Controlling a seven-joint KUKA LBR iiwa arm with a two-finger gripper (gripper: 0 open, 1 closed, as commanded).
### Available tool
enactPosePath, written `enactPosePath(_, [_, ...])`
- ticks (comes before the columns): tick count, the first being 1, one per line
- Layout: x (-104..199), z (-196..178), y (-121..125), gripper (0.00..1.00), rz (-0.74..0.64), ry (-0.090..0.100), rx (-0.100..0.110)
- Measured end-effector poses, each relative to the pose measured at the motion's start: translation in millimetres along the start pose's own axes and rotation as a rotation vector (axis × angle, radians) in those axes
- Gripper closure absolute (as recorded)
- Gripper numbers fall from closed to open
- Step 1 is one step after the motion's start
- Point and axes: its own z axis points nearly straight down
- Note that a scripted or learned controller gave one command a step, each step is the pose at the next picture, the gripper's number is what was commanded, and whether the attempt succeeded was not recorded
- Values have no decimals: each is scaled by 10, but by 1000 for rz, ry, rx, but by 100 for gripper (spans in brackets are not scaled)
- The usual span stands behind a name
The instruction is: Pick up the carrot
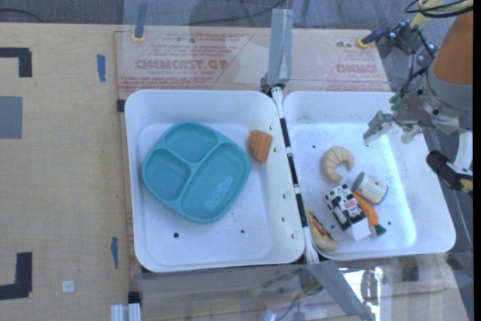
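The carrot (367, 212) is small and orange with a green tip, lying in the right bin (428, 233) near its front. It rests against a black-and-white cow-pattern carton (343, 205) on its left, with a grey can (370, 188) just behind it. My gripper (392, 129) hangs over the far right part of this bin, up and to the right of the carrot and well apart from it. Its fingers are spread open with nothing between them.
A croissant (337, 162) lies mid-bin, left of the gripper. A yellow banana-like toy (322, 231) sits at the right bin's front left corner. The left bin (150, 252) holds a teal divided plate (196, 171) and a waffle-like piece (260, 145).
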Motion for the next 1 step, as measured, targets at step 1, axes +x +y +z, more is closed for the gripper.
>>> enactPosePath(1, [-331, 986, -522, 0, 109, -1, -3])
